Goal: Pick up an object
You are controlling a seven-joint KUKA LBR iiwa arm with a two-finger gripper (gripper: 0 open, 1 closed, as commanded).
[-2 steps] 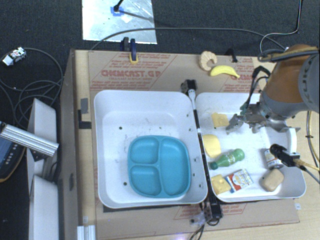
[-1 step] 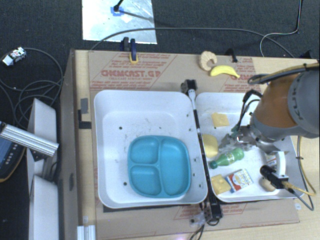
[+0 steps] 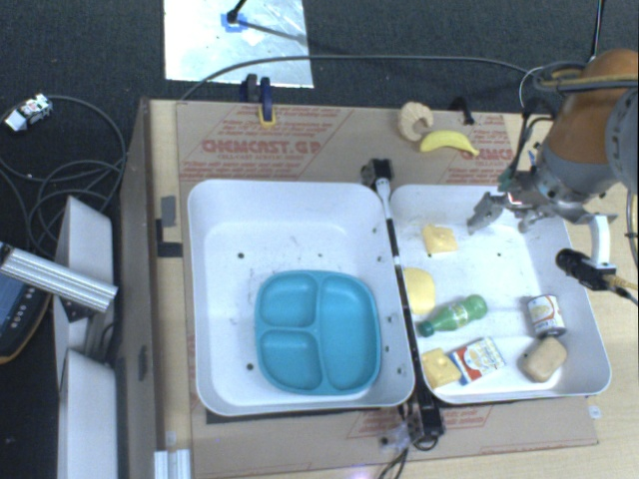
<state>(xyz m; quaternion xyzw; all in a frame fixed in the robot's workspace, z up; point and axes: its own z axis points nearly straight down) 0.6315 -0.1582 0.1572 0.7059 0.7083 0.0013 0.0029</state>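
Presently I find the gripper [image 3: 505, 211] hanging over the upper part of the right bin [image 3: 589, 342], fingers spread, nothing between them. Largest first: the blue divided plate [image 3: 319, 330] fills the left bin [image 3: 225, 228], well clear. In the right bin the green bottle [image 3: 452, 315] lies mid-floor, near the yellow wedge [image 3: 439, 239] in open room. The small can [image 3: 544, 314] and tan block [image 3: 542, 359] crowd the right wall. I judge the wedge the nearest target; descend squarely, clear of the centre divider.
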